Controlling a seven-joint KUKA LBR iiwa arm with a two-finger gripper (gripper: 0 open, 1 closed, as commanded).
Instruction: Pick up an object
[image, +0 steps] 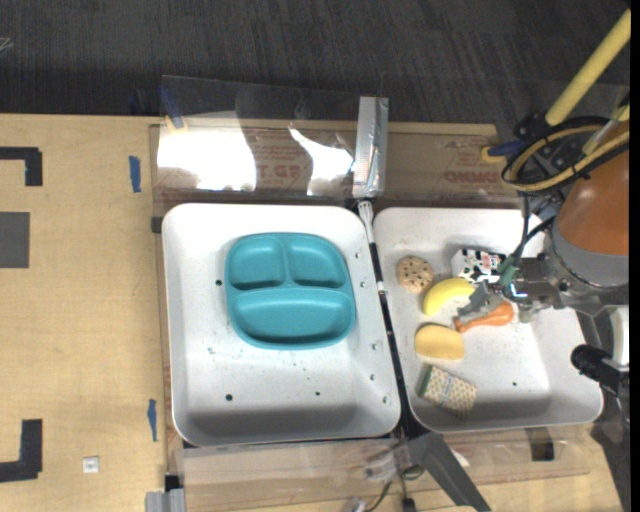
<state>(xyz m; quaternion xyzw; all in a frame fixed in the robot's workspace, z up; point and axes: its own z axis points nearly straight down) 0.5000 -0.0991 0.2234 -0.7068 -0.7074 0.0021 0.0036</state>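
Camera view looks down on a tan worktop (80, 330) carrying two shallow white bins side by side. The left bin (200, 400) holds one thing, a teal divided plate (290, 290) with three compartments, lying flat near the bin's middle. The right bin (560, 390) holds the loose objects, all gathered in its left half: one round brown cookie (413, 271) near the dividing wall, one yellow lemon-like fruit (449, 295) just beside it, one orange carrot-like piece (487, 318) touching that fruit's right side, one yellow wedge (440, 342) just below them, one patterned green-and-tan block (446, 388) nearer the front wall, and one small black-and-white patterned item (482, 264) toward the back.

The arm enters from the right, its orange band (600, 215) above the bin's right wall. The gripper (497, 292) sits low among the pile, between the patterned item and the carrot piece, right beside the yellow fruit. Whether the fingers are apart or closed, or have hold of anything, I cannot tell; they blur into the clutter.

Yellow and black cables (560, 150) loop behind the right bin. A clear plastic sheet (260, 150) stands behind the left bin.
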